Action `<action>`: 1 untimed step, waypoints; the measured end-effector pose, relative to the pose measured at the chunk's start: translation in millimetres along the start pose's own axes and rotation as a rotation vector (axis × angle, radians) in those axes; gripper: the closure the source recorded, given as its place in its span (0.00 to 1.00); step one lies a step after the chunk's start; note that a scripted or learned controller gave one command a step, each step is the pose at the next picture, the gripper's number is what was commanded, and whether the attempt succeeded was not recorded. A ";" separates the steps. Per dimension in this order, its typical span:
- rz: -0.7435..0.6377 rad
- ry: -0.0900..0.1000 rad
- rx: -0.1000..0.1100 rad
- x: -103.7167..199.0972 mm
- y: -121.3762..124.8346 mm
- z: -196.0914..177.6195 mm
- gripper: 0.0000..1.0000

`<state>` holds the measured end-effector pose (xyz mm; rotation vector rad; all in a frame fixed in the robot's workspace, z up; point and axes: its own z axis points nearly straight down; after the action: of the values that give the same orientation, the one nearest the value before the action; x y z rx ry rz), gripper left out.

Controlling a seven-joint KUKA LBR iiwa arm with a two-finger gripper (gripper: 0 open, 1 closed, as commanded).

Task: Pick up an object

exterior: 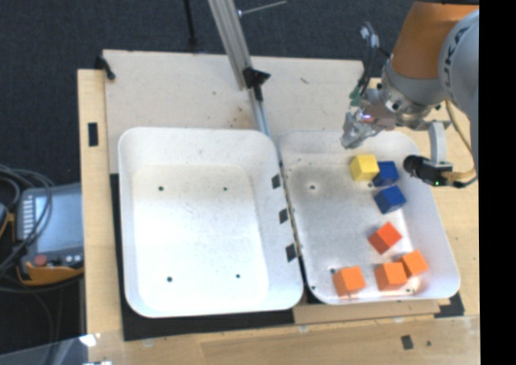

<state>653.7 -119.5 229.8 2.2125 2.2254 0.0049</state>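
Observation:
The right bin (322, 218) holds a yellow cube (364, 167) near its far edge, with two blue cubes (385, 172) (390, 198) just right of and below it. A red-orange cube (385, 237) lies further toward the front. Three orange cubes (349, 280) (390, 275) (414, 263) sit along the front edge. My gripper (352, 136) hangs over the far edge of the right bin, just above and left of the yellow cube. Nothing shows between its fingers.
The left bin (201, 218) lies beside the right one. A slanted aluminium rail (230, 29) runs from the top down to the gap between the bins. A pendant and cables (40, 226) lie off the bench at the left.

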 end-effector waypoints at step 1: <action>0.000 0.000 0.005 50.4 -17.1 6.9 1.00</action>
<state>636.3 -69.2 222.8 2.2155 2.2276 -0.0013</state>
